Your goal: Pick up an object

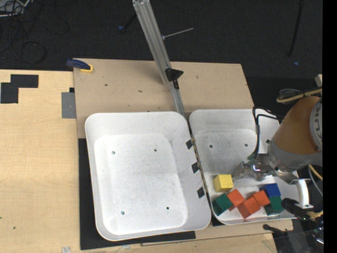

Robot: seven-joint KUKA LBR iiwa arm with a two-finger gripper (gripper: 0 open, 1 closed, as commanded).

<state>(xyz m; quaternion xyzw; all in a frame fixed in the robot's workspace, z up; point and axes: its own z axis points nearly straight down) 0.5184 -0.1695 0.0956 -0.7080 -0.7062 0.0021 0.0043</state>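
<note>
I see my gripper [251, 168] by the right bin's [224, 125] right edge; I cannot tell its grip. The yellow block [223, 182] sits just left, nearer the front.

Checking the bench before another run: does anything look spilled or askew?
Nothing spilled. The small coloured cubes sit jumbled at odd angles in the right white bin's near corner, all inside its rim. The claw hangs just above them.

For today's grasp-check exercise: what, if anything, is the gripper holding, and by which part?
It cannot be told. The gripper sits low in the right bin, above the blocks, but no block shows in it.
</note>
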